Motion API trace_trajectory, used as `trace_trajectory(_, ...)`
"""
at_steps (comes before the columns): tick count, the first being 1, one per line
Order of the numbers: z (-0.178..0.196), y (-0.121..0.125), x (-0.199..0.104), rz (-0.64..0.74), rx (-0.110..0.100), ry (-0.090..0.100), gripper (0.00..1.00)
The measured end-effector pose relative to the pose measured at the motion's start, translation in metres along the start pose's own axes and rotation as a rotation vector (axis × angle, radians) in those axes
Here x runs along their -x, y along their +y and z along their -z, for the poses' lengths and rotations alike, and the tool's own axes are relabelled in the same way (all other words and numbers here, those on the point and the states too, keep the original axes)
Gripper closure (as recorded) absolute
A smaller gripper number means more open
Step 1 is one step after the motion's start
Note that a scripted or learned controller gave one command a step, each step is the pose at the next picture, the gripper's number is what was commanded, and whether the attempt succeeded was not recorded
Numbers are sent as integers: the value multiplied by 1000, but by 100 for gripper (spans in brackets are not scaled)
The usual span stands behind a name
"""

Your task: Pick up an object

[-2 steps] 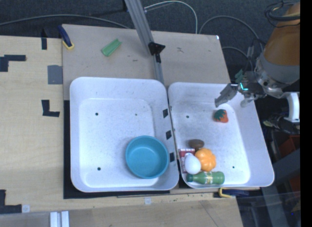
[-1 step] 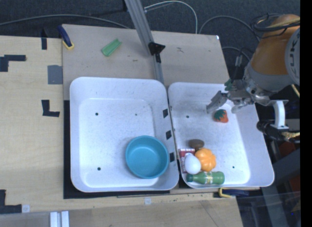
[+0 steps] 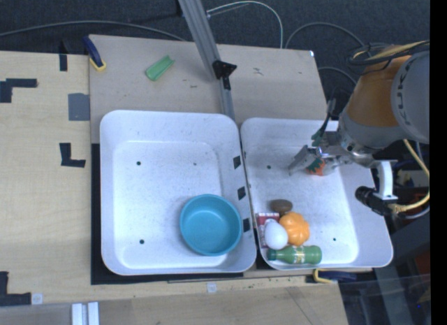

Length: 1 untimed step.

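Camera view places the gripper (image 3: 312,161) low over the upper part of the right bin (image 3: 363,243), with the grey arm and its orange band reaching in from the right. A small orange-red and green object (image 3: 318,168) is seen right at the fingertips, but whether it is pinched between them or merely lies beside them cannot be told, nor can it be told whether the hand is open or closed. That small object is largely masked by the gripper, so its shape and long axis cannot be made out. Well apart from the hand, toward the near edge of the same bin, a cluster is gathered: a brown oval piece (image 3: 281,205), an orange fruit (image 3: 295,227), a white egg (image 3: 276,235) touching it, and a green bottle (image 3: 297,254) laid on its side with its long axis running left to right. A blue bowl (image 3: 209,224) rests in the left bin (image 3: 126,135). It is judged that the nearest candidate is the object at the fingertips.
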<state>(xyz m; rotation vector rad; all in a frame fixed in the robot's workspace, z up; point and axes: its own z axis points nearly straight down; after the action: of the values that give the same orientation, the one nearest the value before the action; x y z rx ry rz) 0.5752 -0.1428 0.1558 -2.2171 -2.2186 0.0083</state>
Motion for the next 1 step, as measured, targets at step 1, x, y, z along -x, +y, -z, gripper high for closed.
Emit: trace_trajectory(1, -45, 4, 0, 1, 0, 0, 0)
